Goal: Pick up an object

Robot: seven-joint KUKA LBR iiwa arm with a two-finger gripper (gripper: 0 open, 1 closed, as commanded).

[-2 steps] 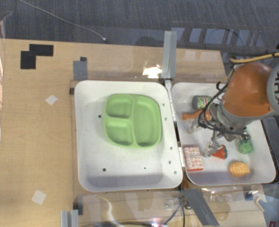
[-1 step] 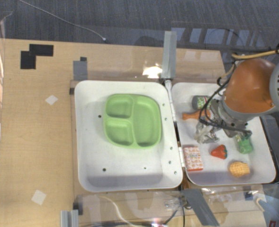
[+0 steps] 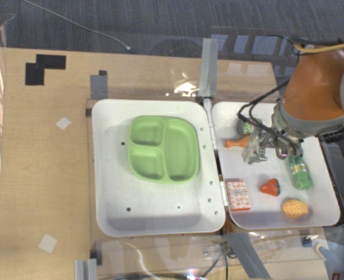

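My gripper (image 3: pixel 259 150) hangs over the middle of the right bin (image 3: pixel 329 212), below the orange wrist band. An orange carrot-like piece (image 3: pixel 236 143) lies just to its left, close to the fingers. A green bottle (image 3: pixel 299 172) lies to its right. Nearer the front sit a red pepper-like toy (image 3: pixel 270 186), a pink-and-white small box (image 3: pixel 237 195) and a yellow corn-like lump (image 3: pixel 295 208). Nothing shows between the fingers.
The left bin (image 3: pixel 110 214) bears a green divided plate (image 3: pixel 163 148). A metal divider rail (image 3: pixel 215 156) separates the two bins. Black cables (image 3: pixel 259 107) loop off the wrist above the right bin's back half.
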